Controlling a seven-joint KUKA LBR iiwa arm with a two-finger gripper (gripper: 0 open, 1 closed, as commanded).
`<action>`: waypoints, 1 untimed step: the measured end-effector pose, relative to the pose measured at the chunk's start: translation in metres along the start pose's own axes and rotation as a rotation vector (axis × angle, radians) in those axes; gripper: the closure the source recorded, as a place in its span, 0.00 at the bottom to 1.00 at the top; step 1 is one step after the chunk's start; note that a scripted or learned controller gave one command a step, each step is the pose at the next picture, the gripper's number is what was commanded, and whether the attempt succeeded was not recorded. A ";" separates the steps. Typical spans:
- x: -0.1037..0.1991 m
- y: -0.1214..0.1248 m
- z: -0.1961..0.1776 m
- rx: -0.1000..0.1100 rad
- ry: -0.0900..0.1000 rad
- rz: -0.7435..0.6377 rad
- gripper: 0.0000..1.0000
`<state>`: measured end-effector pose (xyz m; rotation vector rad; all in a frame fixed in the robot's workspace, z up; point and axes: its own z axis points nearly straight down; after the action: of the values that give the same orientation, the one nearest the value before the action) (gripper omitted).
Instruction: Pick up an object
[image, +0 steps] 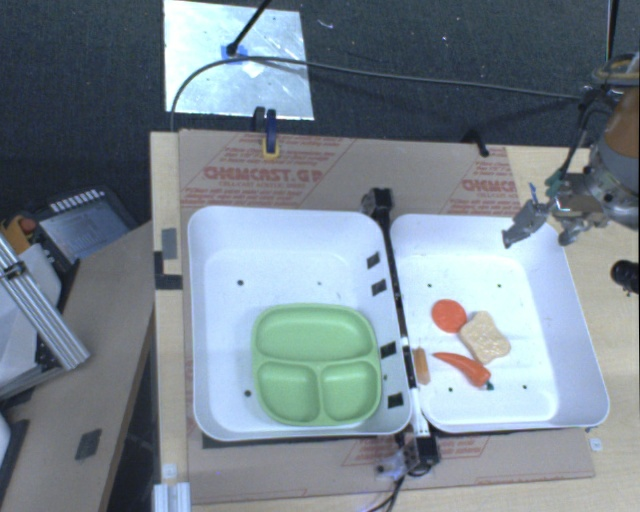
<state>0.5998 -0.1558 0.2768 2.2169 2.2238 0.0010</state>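
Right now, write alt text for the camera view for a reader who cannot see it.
A grey robot arm's gripper hovers above the right bin's far right corner, holding nothing. That bin holds an orange-red disc, a tan bread-like piece, a red chili-shaped item and a small orange stick; the left bin holds a green divided plate.

Cut off at the right edge
The arm (615, 140) runs out of frame; its gripper (548, 222) is too blurred to read.

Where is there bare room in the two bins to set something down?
Left bin: bare floor behind the green divided plate. Right bin: the far half, and the near right corner. Crowded: around the orange disc, bread slice and red pepper.
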 end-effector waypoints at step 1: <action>0.009 -0.003 0.047 0.003 0.001 0.001 0.00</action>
<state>0.5969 -0.1472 0.2299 2.2198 2.2247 -0.0010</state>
